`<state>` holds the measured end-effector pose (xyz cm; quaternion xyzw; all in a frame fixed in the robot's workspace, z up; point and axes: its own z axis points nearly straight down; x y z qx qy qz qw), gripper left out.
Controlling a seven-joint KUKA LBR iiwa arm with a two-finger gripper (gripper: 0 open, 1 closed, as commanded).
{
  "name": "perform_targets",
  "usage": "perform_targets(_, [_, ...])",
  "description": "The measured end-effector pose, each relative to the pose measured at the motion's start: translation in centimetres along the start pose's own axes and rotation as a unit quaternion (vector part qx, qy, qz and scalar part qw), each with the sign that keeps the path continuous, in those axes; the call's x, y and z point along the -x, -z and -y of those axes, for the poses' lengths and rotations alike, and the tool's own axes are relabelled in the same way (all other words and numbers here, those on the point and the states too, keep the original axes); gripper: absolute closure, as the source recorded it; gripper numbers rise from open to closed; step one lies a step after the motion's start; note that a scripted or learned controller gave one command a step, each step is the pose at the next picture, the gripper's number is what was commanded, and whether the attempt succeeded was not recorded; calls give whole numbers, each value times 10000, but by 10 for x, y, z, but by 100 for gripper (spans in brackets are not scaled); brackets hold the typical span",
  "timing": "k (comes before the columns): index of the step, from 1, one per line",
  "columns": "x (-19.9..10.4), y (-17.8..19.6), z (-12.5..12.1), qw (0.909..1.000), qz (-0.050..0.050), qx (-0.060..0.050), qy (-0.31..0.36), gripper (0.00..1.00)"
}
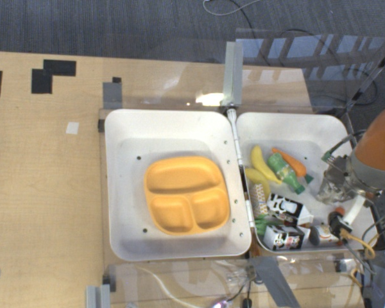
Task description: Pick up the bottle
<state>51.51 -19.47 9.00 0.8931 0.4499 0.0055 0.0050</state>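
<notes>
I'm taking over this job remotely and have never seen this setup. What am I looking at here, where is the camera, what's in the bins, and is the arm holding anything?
One camera looks down at a slant on a bench with two white bins. The left bin holds an orange divided tray. The right bin holds a green bottle, a banana, a carrot and some black-and-white cartons. The grey arm with the orange band reaches in from the right; its gripper sits over the right bin, beside the bottle but apart from it. I see nothing between its fingers.

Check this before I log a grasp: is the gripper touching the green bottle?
Apart. The camera view shows bare white bin floor between the gripper and the green bottle.
</notes>
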Motion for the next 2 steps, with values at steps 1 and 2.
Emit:
perform_targets(1, [5, 117, 28, 9980, 11, -43, 638, 100])
perform_targets(2, [-13, 178, 28, 9986, 10, -43, 525, 100])
